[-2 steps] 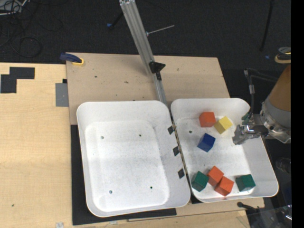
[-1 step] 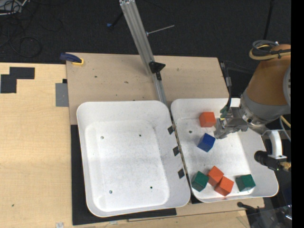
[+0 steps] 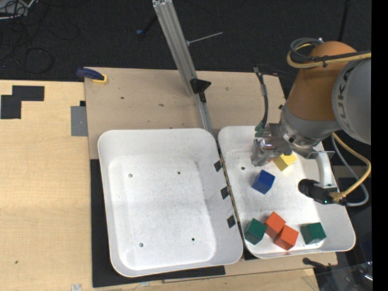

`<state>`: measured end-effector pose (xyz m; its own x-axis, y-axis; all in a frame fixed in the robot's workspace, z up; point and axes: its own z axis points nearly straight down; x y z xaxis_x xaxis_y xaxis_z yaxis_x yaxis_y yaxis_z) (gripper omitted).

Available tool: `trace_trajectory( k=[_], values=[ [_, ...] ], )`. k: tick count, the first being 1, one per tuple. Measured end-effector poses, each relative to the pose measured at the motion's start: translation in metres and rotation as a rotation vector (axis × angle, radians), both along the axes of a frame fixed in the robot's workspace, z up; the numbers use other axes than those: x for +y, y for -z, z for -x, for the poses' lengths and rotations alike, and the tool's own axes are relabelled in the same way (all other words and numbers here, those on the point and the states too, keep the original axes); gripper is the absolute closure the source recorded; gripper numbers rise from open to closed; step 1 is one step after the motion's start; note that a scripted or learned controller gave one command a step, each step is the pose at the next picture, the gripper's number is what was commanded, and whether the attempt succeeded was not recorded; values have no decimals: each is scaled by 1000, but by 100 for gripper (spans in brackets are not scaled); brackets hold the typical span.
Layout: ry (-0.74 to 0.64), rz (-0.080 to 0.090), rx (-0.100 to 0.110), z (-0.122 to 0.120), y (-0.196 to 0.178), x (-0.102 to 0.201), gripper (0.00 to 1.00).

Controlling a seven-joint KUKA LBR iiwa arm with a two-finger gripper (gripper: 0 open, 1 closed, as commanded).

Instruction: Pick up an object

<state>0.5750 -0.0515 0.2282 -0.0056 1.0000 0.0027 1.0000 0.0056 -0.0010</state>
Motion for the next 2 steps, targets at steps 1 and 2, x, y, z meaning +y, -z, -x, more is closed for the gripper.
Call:
trace_trajectory(
  k=[1, 2],
  values=[
    [2, 1, 2, -17, 11, 49, 100],
    [2, 1, 0, -35, -4, 97, 100]
  ],
)
